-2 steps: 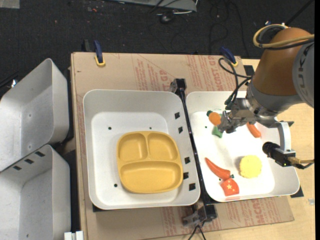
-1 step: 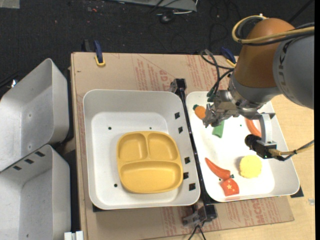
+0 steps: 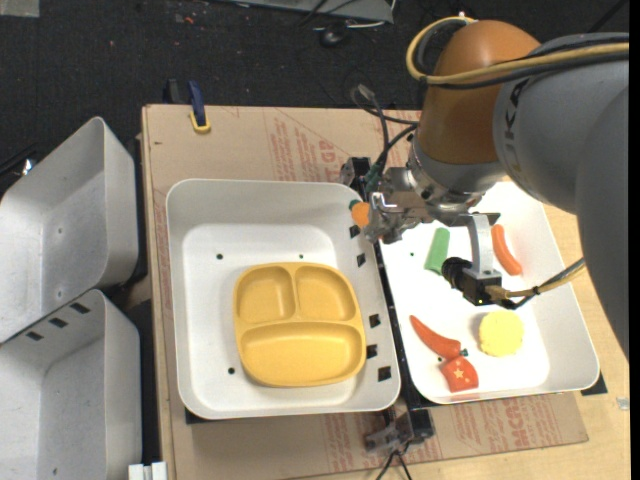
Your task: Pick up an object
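Two shallow white plastic bins sit side by side on a brown cardboard-covered bench [image 3: 250, 133].

The left bin [image 3: 190, 268] holds one thing: a yellow three-compartment plastic tray [image 3: 298, 325], lying flat near the middle. It is wide, low and hard to pinch, so it is judged a poor pick candidate.

The right bin [image 3: 570, 358] carries the graspable pieces, scattered apart so each can be approached singly:
- green oblong block [image 3: 437, 251], tilted, near the bin's upper middle
- orange-red sausage-shaped piece [image 3: 507, 250], just right of it
- yellow round ridged piece [image 3: 501, 334], lower right
- red chilli-shaped toy [image 3: 436, 336], beside the yellow piece
- small red chunk with a yellow mark [image 3: 460, 374], touching or just below the chilli's tip

The grey-and-orange arm [image 3: 480, 88] is reached in over the right bin's upper left corner, wrist hardware [image 3: 400, 203] above the divide between bins. A small orange item [image 3: 359, 210] is seen at that corner; whether it is touched cannot be told.

Pincer state: cannot be told, being hidden under the wrist. No object is seen held. The pick is judged not yet done.
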Controlling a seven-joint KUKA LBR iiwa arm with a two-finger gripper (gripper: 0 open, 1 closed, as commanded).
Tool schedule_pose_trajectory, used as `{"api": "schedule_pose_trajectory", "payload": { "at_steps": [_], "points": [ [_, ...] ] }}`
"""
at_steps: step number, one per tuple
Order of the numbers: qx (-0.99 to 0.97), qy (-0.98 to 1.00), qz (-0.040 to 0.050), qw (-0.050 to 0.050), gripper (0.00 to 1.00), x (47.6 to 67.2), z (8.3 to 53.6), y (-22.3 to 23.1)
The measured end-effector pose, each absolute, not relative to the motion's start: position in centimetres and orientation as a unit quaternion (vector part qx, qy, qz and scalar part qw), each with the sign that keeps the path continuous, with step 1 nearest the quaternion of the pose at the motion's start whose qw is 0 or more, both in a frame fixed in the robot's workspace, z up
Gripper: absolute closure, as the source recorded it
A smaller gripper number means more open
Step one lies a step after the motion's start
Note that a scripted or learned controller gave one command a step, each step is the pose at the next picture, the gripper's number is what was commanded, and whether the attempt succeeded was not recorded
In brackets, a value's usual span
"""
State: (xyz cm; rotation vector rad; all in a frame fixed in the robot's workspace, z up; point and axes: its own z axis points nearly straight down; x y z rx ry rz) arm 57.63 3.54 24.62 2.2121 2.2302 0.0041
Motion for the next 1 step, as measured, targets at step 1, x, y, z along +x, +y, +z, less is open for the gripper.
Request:
{"api": "schedule_pose_trajectory", "payload": {
  "at_steps": [1],
  "points": [
    [0.704, 0.710, 0.0004, 0.000, 1.00, 59.07, 22.80, 9.23]
  ]
}}
